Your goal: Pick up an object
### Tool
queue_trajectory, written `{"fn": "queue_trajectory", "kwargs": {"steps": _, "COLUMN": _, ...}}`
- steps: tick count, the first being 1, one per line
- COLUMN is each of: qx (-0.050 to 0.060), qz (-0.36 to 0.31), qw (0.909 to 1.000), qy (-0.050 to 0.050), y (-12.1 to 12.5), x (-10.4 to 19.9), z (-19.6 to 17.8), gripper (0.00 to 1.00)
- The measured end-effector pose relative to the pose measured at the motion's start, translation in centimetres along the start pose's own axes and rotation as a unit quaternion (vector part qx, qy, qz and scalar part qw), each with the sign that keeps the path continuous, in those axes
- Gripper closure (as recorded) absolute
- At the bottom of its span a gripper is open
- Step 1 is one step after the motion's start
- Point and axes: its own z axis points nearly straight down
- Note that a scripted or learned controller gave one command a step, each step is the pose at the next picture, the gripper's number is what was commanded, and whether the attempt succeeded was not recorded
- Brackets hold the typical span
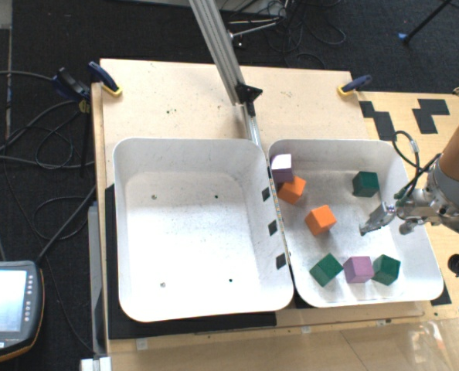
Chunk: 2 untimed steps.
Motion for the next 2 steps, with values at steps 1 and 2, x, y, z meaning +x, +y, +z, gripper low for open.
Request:
{"fn": "queue_trajectory", "kwargs": {"steps": 1, "qx": 0.001, "qz": 0.0, "qw": 1.0, "qy": 0.001, "y": 0.3, "x": 0.0, "z": 6.3, "gripper": 0.0}}
{"fn": "queue_trajectory", "kwargs": {"steps": 2, "qx": -0.002, "qz": 0.0, "qw": 1.0, "qy": -0.001, "y": 0.4, "x": 0.0, "z": 9.5, "gripper": 0.0}}
